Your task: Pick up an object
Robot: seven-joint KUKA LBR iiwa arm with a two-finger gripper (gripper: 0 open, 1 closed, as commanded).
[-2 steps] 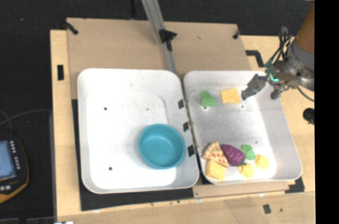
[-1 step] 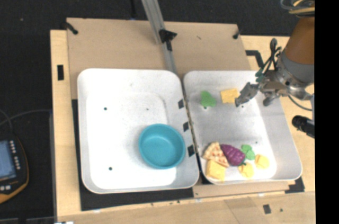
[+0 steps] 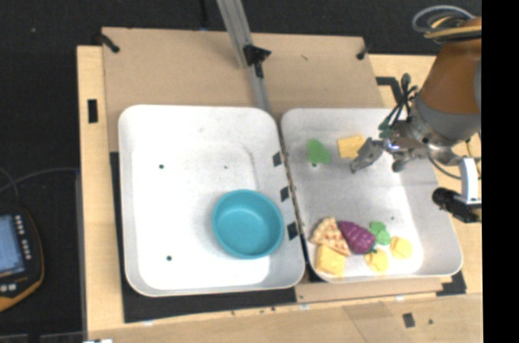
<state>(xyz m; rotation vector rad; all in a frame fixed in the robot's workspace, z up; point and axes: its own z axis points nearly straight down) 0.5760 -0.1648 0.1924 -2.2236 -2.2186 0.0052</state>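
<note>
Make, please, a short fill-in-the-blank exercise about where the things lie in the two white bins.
1. The round blue bowl lies in the ____ shallow white bin.
2. The small green piece and the pale yellow block lie in the ____ shallow white bin.
3. The purple toy lies in a heap near that bin's ____ edge.
4. The two-finger gripper is above the ____ bin.

Missing words: left; right; front; right

teal bowl (image 3: pixel 245 223), white bins (image 3: pixel 162 139), purple toy (image 3: pixel 355 234)
</note>
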